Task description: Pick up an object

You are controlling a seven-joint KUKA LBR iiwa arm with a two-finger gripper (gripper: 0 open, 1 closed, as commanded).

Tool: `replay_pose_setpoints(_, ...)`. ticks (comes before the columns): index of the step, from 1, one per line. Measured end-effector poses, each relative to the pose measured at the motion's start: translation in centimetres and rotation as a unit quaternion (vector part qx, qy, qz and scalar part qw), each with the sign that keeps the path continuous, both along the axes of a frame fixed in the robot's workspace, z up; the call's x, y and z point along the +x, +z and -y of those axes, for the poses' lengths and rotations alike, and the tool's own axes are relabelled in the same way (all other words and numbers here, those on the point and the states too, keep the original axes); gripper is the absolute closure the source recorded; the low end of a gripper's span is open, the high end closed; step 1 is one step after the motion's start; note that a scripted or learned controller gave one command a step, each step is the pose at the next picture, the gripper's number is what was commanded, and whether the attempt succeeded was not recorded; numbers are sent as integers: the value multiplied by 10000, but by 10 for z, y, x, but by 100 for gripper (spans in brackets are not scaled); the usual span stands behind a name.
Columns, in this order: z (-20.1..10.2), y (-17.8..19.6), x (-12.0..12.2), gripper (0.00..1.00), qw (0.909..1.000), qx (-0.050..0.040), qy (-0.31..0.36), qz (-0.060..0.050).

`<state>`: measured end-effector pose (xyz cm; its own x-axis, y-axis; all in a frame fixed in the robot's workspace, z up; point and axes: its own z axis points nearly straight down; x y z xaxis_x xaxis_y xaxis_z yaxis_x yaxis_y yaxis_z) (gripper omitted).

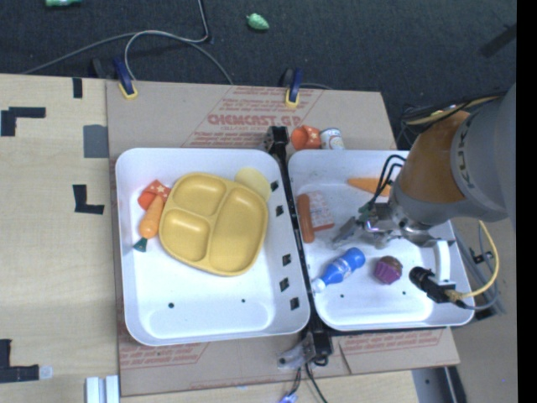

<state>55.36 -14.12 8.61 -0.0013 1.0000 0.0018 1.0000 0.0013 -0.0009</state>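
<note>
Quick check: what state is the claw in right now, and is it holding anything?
Claw: cannot be told; it sits low in the right bin, nothing visibly held.

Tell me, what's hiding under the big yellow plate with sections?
The yellow sectioned plastic plate lies in the left white bin. A pale yellow round thing pokes out behind it, and an orange toy carrot sits at its left edge. Anything directly underneath is covered.
</note>
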Motion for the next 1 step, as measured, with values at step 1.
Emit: replay_pose_setpoints(1,-25,0,78,0,10000,-13,6,28)
